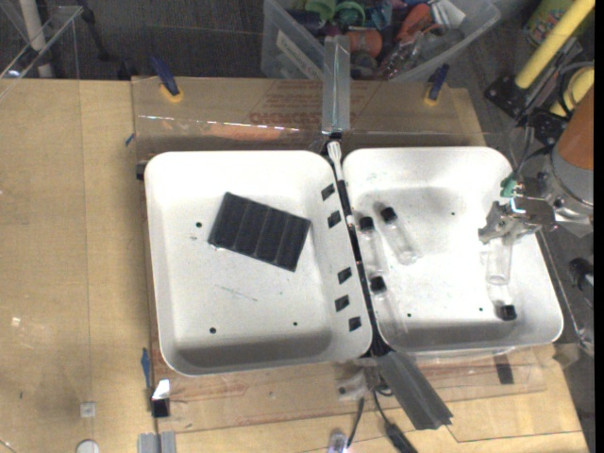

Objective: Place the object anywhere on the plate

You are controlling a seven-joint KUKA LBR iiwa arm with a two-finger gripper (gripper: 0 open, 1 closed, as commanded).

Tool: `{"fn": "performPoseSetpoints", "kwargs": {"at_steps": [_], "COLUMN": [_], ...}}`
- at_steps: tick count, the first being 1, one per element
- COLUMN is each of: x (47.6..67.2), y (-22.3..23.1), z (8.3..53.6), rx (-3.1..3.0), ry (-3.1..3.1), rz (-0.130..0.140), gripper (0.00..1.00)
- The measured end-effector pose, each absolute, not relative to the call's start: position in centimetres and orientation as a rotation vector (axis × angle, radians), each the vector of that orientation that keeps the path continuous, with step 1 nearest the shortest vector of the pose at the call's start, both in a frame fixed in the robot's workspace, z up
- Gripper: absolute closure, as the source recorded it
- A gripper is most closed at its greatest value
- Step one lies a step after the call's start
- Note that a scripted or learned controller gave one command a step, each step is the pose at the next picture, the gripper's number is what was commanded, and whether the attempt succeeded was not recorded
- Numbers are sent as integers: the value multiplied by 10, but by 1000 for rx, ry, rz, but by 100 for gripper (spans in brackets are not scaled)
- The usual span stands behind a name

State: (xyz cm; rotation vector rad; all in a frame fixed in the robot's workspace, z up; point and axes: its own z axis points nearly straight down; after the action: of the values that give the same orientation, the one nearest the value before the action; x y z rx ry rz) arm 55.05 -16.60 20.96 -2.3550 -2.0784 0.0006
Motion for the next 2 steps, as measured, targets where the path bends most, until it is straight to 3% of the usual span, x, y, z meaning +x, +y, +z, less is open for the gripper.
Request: {"fn": "performPoseSetpoints", "kwargs": {"at_steps": [1,2], "x": [489,506], "y": [-145,-132], "z": [261,314], "rx": [-2754,-2901], "ry": [-1507,-1206], "rz": [5,3], "gripper": [100,100]}}
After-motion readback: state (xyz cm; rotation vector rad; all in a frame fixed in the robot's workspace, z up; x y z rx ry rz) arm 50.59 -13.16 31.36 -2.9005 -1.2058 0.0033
